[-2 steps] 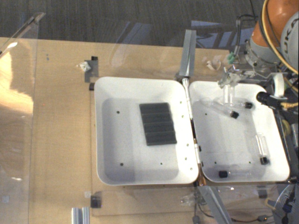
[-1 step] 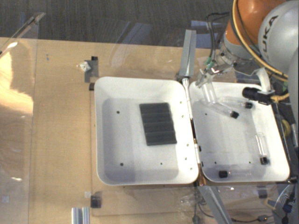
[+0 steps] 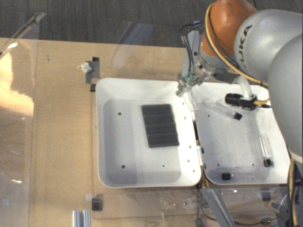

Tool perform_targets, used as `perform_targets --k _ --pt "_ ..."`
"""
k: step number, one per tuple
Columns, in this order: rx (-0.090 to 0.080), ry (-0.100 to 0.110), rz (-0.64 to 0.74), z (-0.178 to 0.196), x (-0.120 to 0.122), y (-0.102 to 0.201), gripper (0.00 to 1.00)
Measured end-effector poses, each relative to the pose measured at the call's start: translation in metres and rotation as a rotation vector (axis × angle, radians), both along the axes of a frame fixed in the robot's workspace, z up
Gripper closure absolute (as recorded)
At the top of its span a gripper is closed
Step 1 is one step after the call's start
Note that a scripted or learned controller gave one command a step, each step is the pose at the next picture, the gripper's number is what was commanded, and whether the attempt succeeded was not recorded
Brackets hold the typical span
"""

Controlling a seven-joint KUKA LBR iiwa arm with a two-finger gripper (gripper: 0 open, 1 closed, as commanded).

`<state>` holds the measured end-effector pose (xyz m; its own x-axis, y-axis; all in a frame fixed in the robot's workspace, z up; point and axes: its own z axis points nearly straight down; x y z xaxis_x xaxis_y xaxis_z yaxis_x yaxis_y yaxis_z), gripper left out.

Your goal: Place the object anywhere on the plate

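Camera view: gripper (image 3: 183, 86) state cannot be told; dark plate (image 3: 160, 125) below-left could be missed if nothing is held.

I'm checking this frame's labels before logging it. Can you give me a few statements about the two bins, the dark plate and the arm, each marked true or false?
1. The dark ribbed plate lies flat in the left bin. True.
2. A clear tube with a dark cap rests on the plate. False: it lies in the right bin.
3. The gripper hangs over the bins' far edge, near where they meet. True.
4. The plate leans against a bin wall. False: it lies on the floor, apart from the walls.
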<state>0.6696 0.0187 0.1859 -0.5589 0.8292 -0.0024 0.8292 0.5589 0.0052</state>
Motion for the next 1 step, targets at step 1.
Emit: perform_targets --k 1 --pt "-0.002 -0.003 0.405 0.0041 0.0003 0.0471 1.0"
